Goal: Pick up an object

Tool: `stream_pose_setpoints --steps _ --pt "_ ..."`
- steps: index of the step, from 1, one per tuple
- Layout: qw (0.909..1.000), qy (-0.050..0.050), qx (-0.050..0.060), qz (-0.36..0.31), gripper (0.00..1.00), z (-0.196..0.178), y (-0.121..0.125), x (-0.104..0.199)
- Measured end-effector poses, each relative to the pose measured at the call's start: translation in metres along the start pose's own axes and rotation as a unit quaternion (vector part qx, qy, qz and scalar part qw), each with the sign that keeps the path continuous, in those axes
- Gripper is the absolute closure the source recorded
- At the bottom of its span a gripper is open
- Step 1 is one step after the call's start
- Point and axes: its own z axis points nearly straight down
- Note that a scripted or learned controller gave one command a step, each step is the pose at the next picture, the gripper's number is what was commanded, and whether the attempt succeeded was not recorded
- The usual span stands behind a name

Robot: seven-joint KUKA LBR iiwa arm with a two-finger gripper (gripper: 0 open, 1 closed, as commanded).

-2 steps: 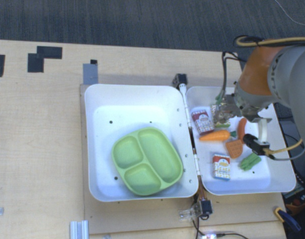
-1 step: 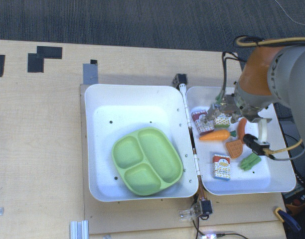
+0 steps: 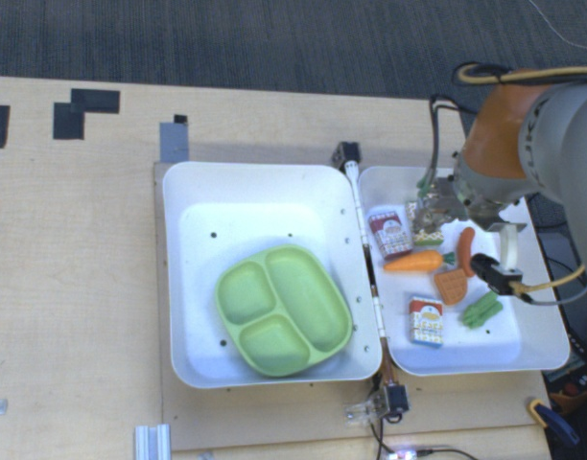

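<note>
- green divided plate [image 3: 284, 310]: smooth plastic, slight sheen
- white bins [image 3: 193, 257]: glossy moulded plastic
- bench [image 3: 73, 286]: pale matt wood look
- carrot [image 3: 414, 263]: shiny orange plastic
- floor [image 3: 274, 27]: dark rough carpet

**Lighting: even, soft, slightly low-res**

Bright diffuse overhead light, no hard shadows. White bins [image 3: 274, 195] near blown out, mild glare on their floors. Faint shadow under green tray [image 3: 284, 310]. Overall soft focus; small items in right bin [image 3: 533, 348] blurry, labels unreadable.
</note>
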Motion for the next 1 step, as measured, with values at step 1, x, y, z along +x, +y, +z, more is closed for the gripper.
stream_pose_setpoints --steps 1 --pt "0.9999 0.002 0.012 0.002 1.0 0.0323 0.0181 -0.0865"
